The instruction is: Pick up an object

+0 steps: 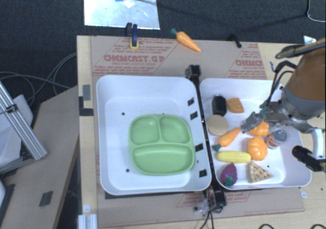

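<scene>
The toy carrot [230, 135] lay near the middle of the right bin [244, 83], with the gripper [250, 123] just at its 2 o'clock end, whether spread or closed I could not tell, the corn [234, 156] at 6 o'clock, and the green plate [162, 144] at 9 o'clock in the left bin [147, 88].

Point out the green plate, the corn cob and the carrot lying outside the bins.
green plate [162, 144], camera view, on its centre divider.
corn cob [234, 156], camera view, mid-length of the cob.
carrot [187, 42], camera view, on its orange body.
</scene>
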You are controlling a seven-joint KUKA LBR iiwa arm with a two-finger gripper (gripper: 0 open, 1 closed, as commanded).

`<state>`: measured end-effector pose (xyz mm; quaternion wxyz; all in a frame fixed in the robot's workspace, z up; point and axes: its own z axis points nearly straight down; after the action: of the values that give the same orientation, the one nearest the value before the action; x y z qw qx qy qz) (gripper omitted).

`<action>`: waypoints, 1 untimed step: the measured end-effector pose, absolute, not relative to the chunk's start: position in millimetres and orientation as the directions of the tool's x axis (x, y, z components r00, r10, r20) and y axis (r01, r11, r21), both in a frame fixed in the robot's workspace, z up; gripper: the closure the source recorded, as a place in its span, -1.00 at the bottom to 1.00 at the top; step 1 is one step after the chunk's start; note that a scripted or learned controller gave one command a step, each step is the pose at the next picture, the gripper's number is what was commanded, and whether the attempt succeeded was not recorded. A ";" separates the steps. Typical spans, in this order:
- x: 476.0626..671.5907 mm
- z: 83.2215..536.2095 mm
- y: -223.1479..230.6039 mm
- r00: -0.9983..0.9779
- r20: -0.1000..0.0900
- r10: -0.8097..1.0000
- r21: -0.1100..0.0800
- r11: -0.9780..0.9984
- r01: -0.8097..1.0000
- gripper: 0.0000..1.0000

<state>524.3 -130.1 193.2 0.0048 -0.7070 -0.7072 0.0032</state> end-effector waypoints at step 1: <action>527.3 199.0 -129.9 -0.003 0.000 1.000 0.001 0.003 1.000 -1.00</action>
<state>527.3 -129.9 199.0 -0.0003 -0.7059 -0.7083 -0.0004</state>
